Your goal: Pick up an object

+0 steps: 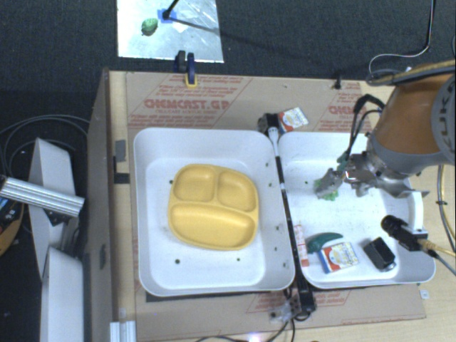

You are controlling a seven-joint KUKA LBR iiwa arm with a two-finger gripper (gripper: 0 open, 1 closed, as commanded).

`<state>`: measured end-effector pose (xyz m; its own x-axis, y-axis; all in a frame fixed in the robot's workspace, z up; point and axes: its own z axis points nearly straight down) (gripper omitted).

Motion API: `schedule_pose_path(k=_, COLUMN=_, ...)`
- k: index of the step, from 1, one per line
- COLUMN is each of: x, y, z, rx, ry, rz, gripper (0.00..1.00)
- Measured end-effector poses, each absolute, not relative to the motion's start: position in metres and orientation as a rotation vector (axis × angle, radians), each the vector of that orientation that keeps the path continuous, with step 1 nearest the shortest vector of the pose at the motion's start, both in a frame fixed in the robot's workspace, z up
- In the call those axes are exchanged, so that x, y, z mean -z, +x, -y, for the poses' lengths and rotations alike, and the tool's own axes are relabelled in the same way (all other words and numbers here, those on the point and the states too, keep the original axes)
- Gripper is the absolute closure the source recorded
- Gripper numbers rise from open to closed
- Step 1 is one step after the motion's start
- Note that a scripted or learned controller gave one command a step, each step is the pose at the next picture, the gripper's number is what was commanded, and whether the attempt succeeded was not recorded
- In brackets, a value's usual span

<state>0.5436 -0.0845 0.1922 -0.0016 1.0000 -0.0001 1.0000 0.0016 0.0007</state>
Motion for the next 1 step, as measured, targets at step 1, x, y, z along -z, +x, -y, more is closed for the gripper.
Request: schedule_pose_path(k=1, x=-0.0845, y=0.5625, z=0.1111, rx=-0.002, ry=2.219, rz=-2.221, gripper=0.0)
